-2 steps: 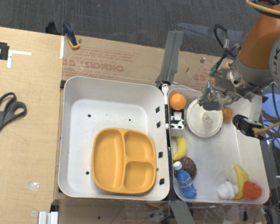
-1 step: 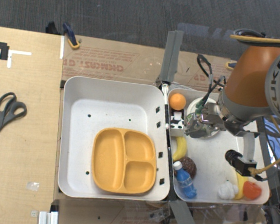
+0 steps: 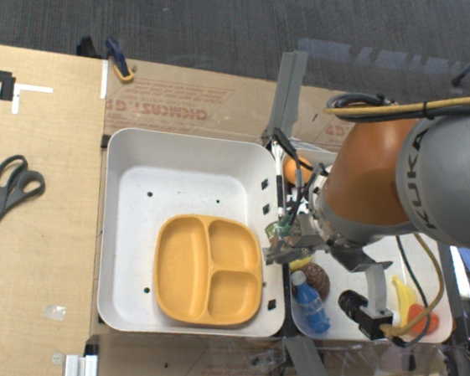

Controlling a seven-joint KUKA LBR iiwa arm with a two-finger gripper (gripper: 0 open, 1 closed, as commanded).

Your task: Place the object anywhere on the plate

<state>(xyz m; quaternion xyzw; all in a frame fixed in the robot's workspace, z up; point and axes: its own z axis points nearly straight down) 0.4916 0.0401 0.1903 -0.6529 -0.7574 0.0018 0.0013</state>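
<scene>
The arm hangs over the right bin, its tool near the dividing wall; its grip state cannot be determined. Candidate objects, a blue bottle and brown item, lie in that bin, the yellow plate in the left. Recommended: confirm a secure hold before crossing.

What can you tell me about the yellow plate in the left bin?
The plate is orange-yellow, looks like smooth plastic, and is a rounded rectangle with a raised rim. Ridges split it into three compartments: one long one on its left, two smaller ones on its right. It lies flat and upright on the floor of the left bin, toward the bin's near right corner, with nothing on it.
</scene>
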